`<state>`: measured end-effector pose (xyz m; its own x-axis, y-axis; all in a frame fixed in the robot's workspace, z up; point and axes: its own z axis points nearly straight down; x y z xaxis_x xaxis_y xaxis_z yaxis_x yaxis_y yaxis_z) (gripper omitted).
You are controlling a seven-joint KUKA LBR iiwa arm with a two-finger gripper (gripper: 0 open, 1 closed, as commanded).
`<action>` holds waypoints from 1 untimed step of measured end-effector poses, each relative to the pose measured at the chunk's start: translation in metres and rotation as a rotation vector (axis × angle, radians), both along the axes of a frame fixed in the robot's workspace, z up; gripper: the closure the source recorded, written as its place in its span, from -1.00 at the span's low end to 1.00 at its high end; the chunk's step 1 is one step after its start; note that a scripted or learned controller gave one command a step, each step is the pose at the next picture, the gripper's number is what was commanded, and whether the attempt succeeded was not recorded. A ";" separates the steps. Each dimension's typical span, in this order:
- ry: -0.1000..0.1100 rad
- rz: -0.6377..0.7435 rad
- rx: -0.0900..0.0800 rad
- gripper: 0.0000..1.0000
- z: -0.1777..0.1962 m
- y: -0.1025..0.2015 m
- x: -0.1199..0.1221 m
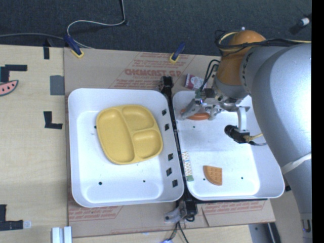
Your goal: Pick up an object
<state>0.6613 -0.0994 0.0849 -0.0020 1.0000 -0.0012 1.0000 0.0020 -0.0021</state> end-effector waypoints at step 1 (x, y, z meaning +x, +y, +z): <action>0.005 0.001 -0.003 1.00 0.009 -0.001 -0.001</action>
